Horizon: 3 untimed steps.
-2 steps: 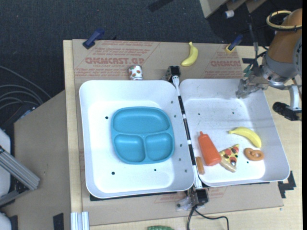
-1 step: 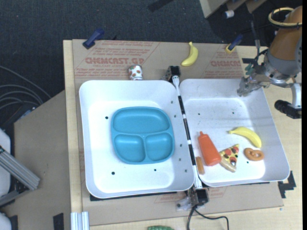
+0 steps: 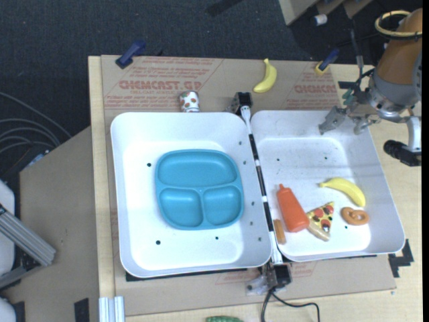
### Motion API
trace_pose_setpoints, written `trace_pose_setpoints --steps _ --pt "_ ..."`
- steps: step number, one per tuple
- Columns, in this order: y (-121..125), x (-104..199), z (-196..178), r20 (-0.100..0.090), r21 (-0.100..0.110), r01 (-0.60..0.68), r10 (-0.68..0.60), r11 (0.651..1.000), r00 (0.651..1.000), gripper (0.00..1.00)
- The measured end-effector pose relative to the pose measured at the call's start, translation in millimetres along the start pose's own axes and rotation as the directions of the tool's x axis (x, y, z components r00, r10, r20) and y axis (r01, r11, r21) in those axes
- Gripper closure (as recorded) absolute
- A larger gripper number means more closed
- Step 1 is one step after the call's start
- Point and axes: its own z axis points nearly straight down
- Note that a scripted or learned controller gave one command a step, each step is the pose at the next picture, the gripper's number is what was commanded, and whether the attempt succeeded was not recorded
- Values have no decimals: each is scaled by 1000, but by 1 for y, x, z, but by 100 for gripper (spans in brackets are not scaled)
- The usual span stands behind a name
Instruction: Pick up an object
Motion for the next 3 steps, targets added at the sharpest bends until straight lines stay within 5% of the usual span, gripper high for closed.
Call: trace_pose_setpoints --steps 1,2,3 --pt "-5 24 43 -4 12 -7 7 1000 1000 0" --pt "-3 24 32 -2 9 -6 6 1000 1000 100" --pt "-4 24 32 -2 9 -6 6 1000 1000 0"
